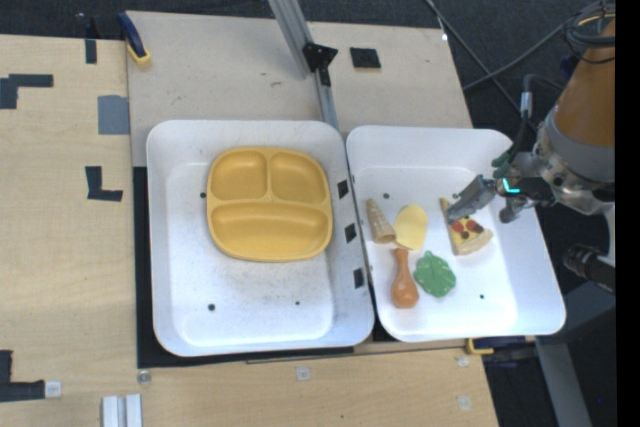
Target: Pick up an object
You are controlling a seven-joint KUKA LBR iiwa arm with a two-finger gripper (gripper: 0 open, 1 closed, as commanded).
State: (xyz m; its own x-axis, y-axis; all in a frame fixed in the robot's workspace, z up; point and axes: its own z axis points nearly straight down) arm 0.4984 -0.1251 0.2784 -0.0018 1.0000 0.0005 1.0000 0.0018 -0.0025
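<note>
I see the gripper (pixel 470 205) just above the pizza slice (pixel 469 235) in the right bin (pixel 520 315), near a green piece (pixel 435 274), wooden spoon (pixel 402 280) and yellow piece (pixel 411 226). A yellow divided tray (pixel 269 203) lies in the left bin (pixel 180 315).

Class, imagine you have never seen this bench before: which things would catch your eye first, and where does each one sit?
The yellow three-compartment plastic tray stands out most, lying alone in the left white bin. Next comes the cluster of toy food in the right white bin: a pizza slice, a green leafy piece and a yellow-headed wooden spoon. The grey arm's gripper hangs just above the pizza slice.
</note>
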